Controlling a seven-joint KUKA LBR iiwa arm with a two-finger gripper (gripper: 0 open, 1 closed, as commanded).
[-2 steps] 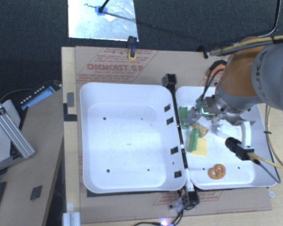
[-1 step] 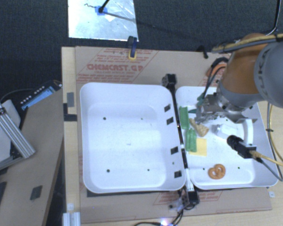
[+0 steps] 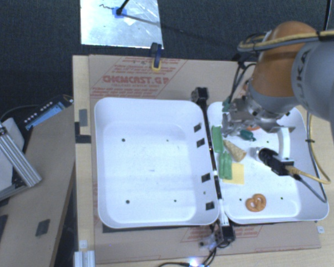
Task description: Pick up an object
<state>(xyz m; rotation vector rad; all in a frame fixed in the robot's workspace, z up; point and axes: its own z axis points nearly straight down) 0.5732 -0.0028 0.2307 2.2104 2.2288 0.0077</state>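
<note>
Left bin (image 3: 150,204): centre-left of frame. Right bin (image 3: 306,204): touching it, centre-right. Along right bin's left wall: long green strip (image 3: 216,139). Below strip: shorter green piece (image 3: 226,166), touching yellow square (image 3: 237,174). Tan wedge (image 3: 234,149) just right of strip. Gripper (image 3: 232,122) low over bin's upper left, above wedge; open or closed, cannot tell. Small teal item (image 3: 247,133) beside gripper. Orange pretzel shape (image 3: 256,203) apart, lower middle of bin.
</note>
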